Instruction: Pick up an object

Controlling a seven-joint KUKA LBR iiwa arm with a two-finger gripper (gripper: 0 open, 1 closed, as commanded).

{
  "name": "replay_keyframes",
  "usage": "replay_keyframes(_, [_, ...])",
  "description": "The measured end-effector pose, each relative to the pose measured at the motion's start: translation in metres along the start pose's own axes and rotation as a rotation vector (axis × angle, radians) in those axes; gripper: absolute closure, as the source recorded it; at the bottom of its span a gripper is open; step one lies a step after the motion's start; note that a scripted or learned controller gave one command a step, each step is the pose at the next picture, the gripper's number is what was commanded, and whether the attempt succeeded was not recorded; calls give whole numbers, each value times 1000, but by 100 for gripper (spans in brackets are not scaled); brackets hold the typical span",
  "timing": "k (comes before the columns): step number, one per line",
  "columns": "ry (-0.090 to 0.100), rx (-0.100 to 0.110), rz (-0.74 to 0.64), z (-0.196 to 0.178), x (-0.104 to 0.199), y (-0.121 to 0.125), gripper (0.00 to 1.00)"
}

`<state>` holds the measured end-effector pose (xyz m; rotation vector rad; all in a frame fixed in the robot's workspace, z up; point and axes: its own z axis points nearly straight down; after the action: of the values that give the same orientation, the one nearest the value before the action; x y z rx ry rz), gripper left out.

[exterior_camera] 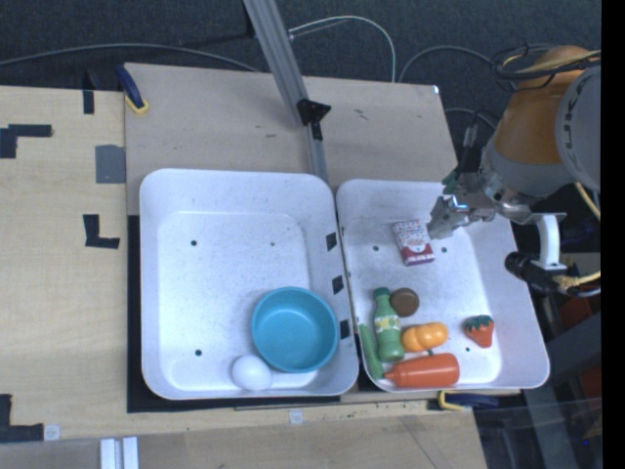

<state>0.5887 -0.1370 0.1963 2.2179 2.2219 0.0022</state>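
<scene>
The gripper (445, 213) is seen poised empty in the right bin (508, 360), whether spread or closed cannot be told, while the small carton (413, 241) is found just to its lower left, lying flat, its long axis running roughly up-down in the view.

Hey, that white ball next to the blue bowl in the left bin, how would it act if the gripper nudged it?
The white ball looks round and smooth, so it would probably roll. It touches the blue bowl and sits near the left bin front wall, so it likely stops soon. Smoothness may make it slip from fingers.
</scene>
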Motion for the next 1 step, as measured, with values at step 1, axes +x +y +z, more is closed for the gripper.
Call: replay_keyframes(1, [-1,-3,0,-60,2,-6,100])
